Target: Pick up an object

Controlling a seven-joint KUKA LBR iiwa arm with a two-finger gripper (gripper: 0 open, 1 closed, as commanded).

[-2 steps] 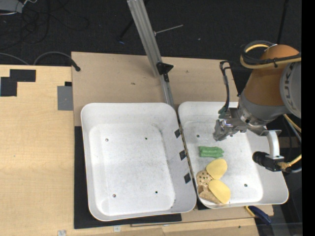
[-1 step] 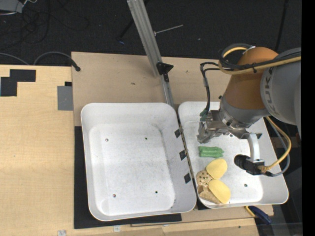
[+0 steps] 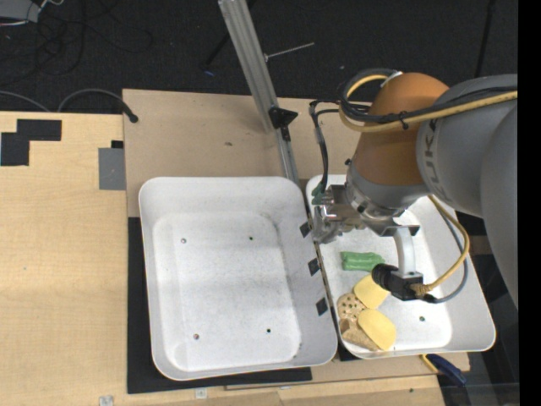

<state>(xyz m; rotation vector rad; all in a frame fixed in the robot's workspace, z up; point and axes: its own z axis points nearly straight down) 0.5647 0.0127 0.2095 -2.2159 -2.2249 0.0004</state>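
My gripper (image 3: 328,218) hangs low over the left edge of the right bin (image 3: 461,324), close to the rim shared with the left bin. The orange-banded wrist (image 3: 397,134) covers the bin's far part. Just right of and nearer than the gripper lies a small green object (image 3: 363,260). Two yellow blocks (image 3: 370,293) (image 3: 379,330) rest at the bin's near left corner, beside a speckled tan piece (image 3: 348,309). Nothing shows held by the gripper.
The left bin (image 3: 221,184) is a shallow white tray with small dark holes. A slanted aluminium rail (image 3: 252,66) rises behind the bins. Black clips (image 3: 314,266) line the gap between bins. A black cable plug (image 3: 399,281) with a yellow cable hangs over the right bin.
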